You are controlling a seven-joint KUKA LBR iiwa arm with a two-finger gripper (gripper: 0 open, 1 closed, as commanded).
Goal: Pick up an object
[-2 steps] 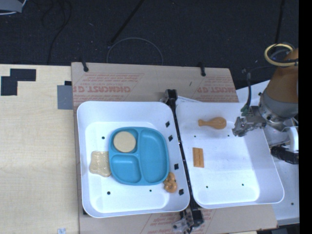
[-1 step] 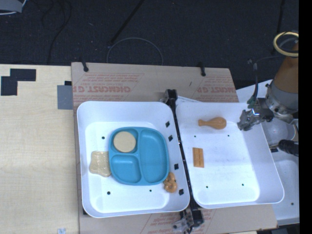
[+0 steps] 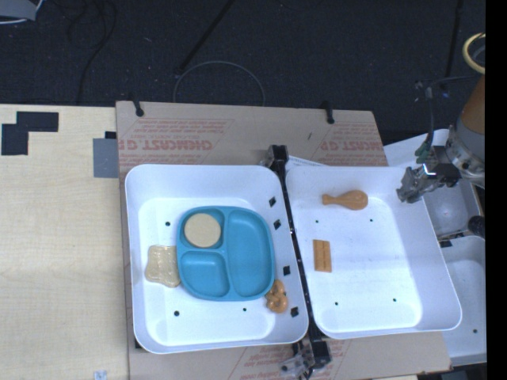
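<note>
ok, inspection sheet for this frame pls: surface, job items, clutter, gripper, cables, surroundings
Surface: two white bins side by side, left bin and right bin, on a cardboard sheet.
Job's things: right bin holds a tan drumstick-shaped piece and an orange block, apart from each other. Left bin holds a blue divided plate with a round tan disc in its upper-left compartment, a pale piece against the plate's left edge and a small brown piece at its lower right.
Clutter: nothing seen.
Gripper: gripper at the right bin's upper right edge, nothing between its fingers.
Cables: black cables on the dark floor behind.
Surroundings: light wooden bench.
</note>
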